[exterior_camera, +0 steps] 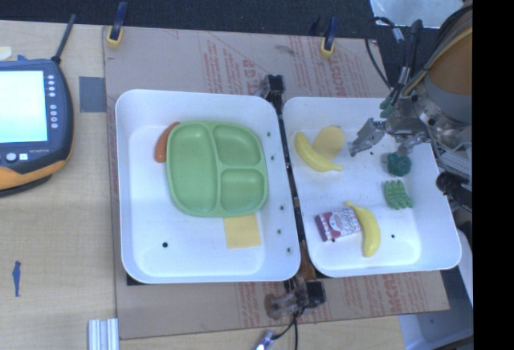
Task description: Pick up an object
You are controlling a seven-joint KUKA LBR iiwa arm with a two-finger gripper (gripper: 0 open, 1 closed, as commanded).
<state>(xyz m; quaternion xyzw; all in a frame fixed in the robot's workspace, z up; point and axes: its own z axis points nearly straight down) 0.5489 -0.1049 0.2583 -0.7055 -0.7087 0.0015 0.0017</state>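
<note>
Gripper [363,140] hovers over right white bin [450,252], jaws parted, nothing held; curved yellow plastic banana [316,156] just left, long axis diagonal.

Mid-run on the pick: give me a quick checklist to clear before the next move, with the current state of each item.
1. End effector over the right bin: ok.
2. End effector holding an object: not ok, nothing seen between its fingers.
3. Finger opening: cannot tell.
4. Nearest targets exposed: ok, yellow piece and upper banana lie uncovered.
5. Lower banana free-standing: not ok, it touches the red packet.
6. Green items away from the bin wall: ok.
</note>
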